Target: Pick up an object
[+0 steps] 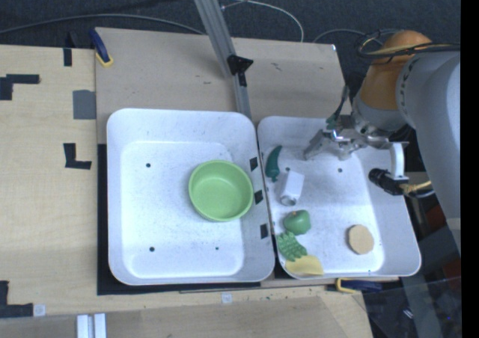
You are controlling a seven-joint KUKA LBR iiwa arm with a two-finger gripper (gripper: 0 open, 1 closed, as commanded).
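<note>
Green bowl [221, 191], speckled white bins [150, 142]

Arm [438, 105] was bulky pale grey, with an orange band [385, 78] above the wrist. Black cables looped over it. End effector [334, 142] was bare metal, silver.

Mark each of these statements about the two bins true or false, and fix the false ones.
1. The green bowl sits in the left bin. True.
2. The claw holds the green apple. False: the green apple lies on the floor of the right bin, apart from the claw.
3. The tan round disc lies in the right bin. True.
4. The white cup lies inside the green bowl. False: the white cup lies on its side in the right bin.
5. The claw hangs over the right bin's upper part. True.
</note>
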